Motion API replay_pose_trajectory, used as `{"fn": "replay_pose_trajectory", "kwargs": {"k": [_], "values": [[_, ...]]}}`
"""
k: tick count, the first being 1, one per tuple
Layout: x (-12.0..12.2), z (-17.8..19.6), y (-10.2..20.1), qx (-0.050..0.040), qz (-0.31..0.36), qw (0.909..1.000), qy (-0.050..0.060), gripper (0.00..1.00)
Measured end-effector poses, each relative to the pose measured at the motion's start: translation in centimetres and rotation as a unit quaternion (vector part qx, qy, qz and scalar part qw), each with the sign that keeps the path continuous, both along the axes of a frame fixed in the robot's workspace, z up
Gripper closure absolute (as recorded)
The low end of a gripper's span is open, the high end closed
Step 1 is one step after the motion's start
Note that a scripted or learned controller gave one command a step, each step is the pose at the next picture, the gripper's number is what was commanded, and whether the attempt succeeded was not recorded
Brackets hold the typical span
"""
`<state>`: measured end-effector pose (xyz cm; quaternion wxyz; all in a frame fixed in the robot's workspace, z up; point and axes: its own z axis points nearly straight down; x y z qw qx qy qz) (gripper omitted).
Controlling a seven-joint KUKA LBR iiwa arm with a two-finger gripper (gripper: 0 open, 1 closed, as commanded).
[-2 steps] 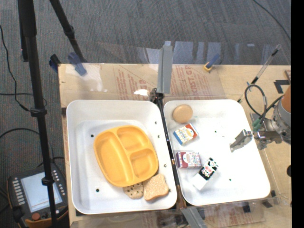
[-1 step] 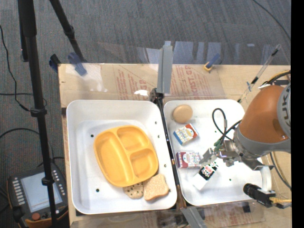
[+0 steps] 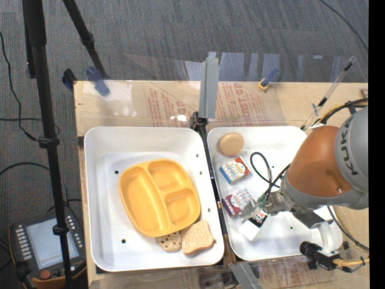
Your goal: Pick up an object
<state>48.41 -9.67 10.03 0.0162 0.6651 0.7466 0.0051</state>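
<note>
Looming over the right bin (image 3: pixel 283 138), the arm (image 3: pixel 322 164) hides its gripper (image 3: pixel 260 212); whether that is spread or pinched, I cannot tell. Just beside it lies a small packet (image 3: pixel 239 201), which looks light, crinkly and slippery; best taken across its narrow middle. Smaller still: the round bun (image 3: pixel 231 143)

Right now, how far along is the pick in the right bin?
Done: the arm has reached over the right bin, its pincer low beside the purple packet. In hand: nothing visibly gripped. Left: grasp and lift; the bread roll and blue carton lie untouched.
</note>
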Motion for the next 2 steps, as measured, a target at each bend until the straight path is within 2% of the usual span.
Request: {"fn": "replay_pose_trajectory", "kwargs": {"k": [1, 2], "values": [[0.3, 1.1, -0.3, -0.0016, -0.004, 1.0, -0.004, 1.0], [6.1, 13.8, 3.6, 0.0064, 0.035, 0.9992, 0.018, 1.0]]}}
